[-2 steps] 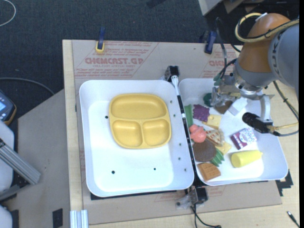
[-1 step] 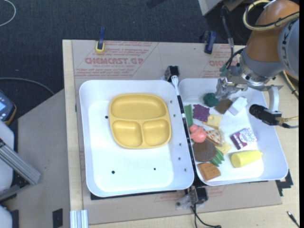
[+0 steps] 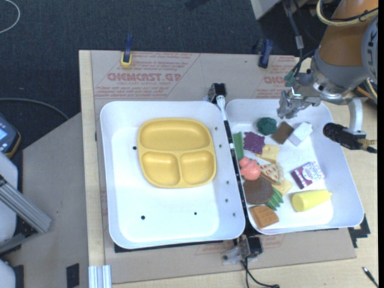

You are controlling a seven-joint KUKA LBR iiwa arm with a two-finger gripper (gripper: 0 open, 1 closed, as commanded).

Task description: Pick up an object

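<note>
My gripper (image 3: 290,111) hangs over the far part of the right bin (image 3: 345,188), just above a brown block (image 3: 282,132) and a white block (image 3: 300,132). A dark green lump (image 3: 266,125) lies to its left. Nothing shows between the fingers. The right bin also holds a purple piece (image 3: 254,142), a pink ball (image 3: 249,168), a yellow cylinder (image 3: 310,200), a purple-and-white packet (image 3: 307,174), a brown disc (image 3: 258,191) and an orange cracker (image 3: 264,215). The left bin (image 3: 120,209) holds a yellow divided plate (image 3: 177,151).
A green strip (image 3: 238,143) lies along the right bin's left wall. Cardboard (image 3: 150,77) lies under both bins, with clamps at its far edge. Bare white floor shows at the right bin's right side and around the plate.
</note>
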